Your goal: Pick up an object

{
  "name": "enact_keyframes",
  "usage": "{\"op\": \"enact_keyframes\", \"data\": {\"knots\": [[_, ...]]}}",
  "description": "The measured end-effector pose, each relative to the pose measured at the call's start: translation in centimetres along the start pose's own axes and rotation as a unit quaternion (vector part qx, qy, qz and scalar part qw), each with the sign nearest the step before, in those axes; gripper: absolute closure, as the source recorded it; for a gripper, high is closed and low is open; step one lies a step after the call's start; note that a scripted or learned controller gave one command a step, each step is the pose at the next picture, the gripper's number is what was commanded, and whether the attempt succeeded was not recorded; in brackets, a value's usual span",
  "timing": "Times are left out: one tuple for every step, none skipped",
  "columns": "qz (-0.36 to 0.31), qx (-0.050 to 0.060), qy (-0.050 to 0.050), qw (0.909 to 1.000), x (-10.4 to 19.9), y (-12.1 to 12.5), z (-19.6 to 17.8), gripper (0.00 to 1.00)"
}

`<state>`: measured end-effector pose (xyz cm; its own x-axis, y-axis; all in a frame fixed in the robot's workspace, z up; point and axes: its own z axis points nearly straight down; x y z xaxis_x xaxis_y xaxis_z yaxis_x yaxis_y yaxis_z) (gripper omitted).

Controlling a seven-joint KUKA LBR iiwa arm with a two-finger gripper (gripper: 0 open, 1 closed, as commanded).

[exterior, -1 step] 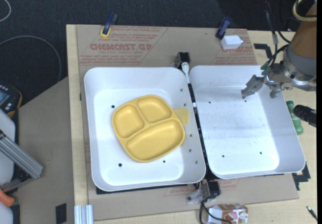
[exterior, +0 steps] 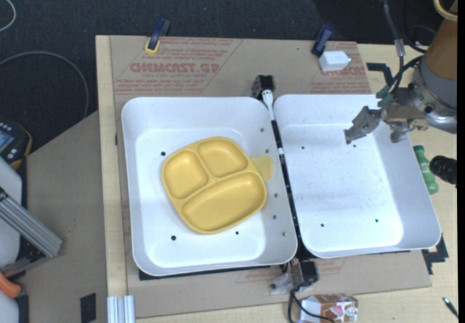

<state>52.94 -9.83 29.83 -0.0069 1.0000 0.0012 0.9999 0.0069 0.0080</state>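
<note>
Dark carpeted floor (exterior: 65, 2), brown bench board (exterior: 218, 67), grey cable (exterior: 43, 60), even overhead light

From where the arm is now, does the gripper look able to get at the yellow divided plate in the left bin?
Probably yes: the yellow divided plate lies flat and uncovered in the left bin, though the gripper hangs over the right bin.

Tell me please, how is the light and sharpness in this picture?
Camera view: even, soft light; the yellow divided plate casts a faint shadow in the left bin; the gripper above the right bin looks slightly blurred; no strong glare.
</note>
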Motion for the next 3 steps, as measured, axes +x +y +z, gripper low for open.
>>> {"op": "enact_keyframes", "data": {"knots": [[-0.001, -0.001, 0.000, 1.0000, 5.7, -4.9, -9.1, 0.00], [0.002, 0.001, -0.001, 1.0000, 5.4, -4.7, -9.6, 1.00], [0.001, 0.009, 0.000, 1.0000, 10.4, -5.0, -1.8, 1.00]]}}
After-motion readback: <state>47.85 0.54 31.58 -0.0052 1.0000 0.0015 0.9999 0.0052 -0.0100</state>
